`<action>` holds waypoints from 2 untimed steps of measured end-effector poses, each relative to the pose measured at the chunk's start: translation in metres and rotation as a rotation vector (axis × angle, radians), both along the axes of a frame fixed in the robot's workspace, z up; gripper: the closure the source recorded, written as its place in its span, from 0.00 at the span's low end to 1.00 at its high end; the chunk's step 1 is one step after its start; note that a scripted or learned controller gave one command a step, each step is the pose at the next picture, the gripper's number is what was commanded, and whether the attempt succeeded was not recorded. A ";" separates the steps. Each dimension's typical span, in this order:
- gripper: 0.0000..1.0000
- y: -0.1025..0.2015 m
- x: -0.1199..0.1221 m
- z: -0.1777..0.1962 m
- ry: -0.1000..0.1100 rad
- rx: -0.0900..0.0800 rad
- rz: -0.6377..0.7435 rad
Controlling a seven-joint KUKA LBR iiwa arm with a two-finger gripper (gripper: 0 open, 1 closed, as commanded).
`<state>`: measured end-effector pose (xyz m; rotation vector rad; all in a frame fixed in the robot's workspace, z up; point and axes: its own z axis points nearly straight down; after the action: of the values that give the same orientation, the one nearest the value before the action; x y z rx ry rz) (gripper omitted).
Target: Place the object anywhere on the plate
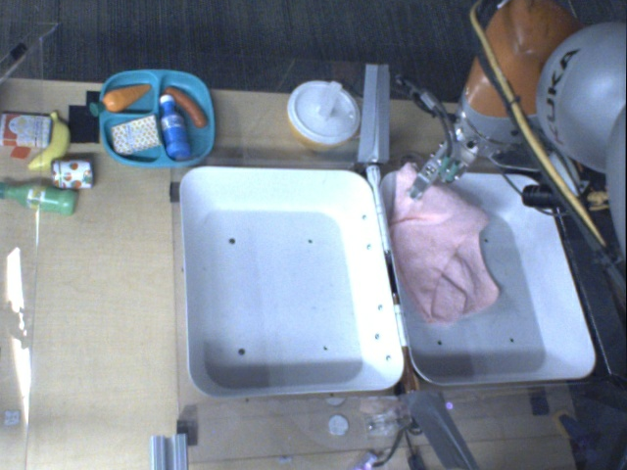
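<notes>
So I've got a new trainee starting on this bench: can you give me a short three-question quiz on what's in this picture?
1. True or false: the pink cloth lies in the right bin.
2. Which colour is the divided tray behind the left bin? A red, B blue, C black.
3. Fill in: the gripper is over the cloth's ____ corner, far or near.

Key: 1 true; 2 B; 3 far.

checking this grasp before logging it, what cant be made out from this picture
- Claw, camera view: too small and blurred above the crumpled pink cloth to tell whether it holds the cloth.
- Floor of the right white bin: the cloth hides whatever lies under it.
- Grey and orange arm: cut off by the frame's edge.
</notes>
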<state>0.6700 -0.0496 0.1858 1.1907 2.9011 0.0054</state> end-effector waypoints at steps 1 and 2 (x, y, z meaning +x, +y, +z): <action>1.00 0.002 0.002 0.041 -0.001 0.000 0.005; 1.00 0.044 -0.014 0.037 0.001 -0.002 0.408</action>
<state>0.6557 -0.0052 0.2225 0.5782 3.0833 0.0031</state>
